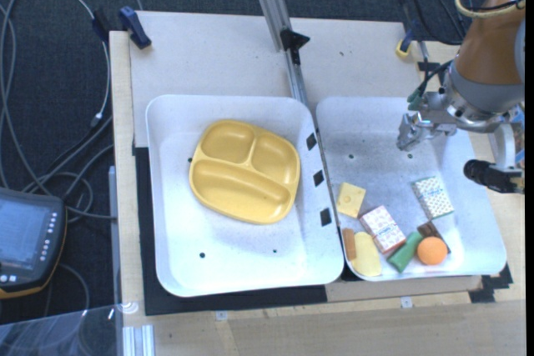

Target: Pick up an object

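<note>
My tool (pixel 410 133) hangs over the upper part of the right bin (pixel 375 117), where the floor lies bare from nine o'clock round to twelve. Toward six o'clock the clutter begins: a patterned packet (pixel 433 197), a red-and-white box (pixel 382 228), a yellow cheese wedge (pixel 351 200), an orange ball (pixel 431 251) and a green block (pixel 405 253), packed close along the bin's lower edge. At nine o'clock, the left bin (pixel 167 179) is taken up by a yellow divided plate (pixel 244 171), with open floor around it.

I see a yellow tray (pixel 244 171) lying in the middle of the left bin (pixel 171 254). Off the bench's (pixel 209 54) left edge, a pendant (pixel 25 239) sits on the dark floor, with cables (pixel 50 37) looping above it.
</note>
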Robot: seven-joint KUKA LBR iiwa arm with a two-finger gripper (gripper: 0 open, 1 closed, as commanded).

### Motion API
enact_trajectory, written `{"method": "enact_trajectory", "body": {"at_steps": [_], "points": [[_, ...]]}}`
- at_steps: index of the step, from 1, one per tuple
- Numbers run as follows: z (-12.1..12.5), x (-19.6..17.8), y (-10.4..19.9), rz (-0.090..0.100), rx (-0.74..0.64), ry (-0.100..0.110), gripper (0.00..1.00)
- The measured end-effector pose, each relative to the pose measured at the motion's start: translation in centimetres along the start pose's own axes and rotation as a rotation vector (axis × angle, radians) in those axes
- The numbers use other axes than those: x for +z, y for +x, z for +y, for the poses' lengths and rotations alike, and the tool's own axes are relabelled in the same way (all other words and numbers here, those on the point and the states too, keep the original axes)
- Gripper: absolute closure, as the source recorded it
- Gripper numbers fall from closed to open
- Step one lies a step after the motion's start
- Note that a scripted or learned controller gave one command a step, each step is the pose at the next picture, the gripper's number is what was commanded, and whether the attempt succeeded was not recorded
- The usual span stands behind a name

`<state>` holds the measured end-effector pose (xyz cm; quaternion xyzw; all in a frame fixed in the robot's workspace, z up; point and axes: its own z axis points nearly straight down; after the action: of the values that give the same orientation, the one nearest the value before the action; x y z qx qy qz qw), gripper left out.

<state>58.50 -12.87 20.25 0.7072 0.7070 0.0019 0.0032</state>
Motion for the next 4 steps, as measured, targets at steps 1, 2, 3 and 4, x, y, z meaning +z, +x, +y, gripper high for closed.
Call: {"method": "enact_trajectory", "body": {"at_steps": [1, 2, 3, 4], "points": [[0.2, -3.7, 0.0, 0.001, -0.002, 0.001, 1.00], [1.7, -2.7, 5.0, 0.003, -0.007, 0.005, 1.00], [2.1, -2.4, 11.0, 0.005, -0.007, 0.008, 1.00], [4.2, -3.2, 16.5, 0.004, -0.007, 0.004, 1.00]]}}
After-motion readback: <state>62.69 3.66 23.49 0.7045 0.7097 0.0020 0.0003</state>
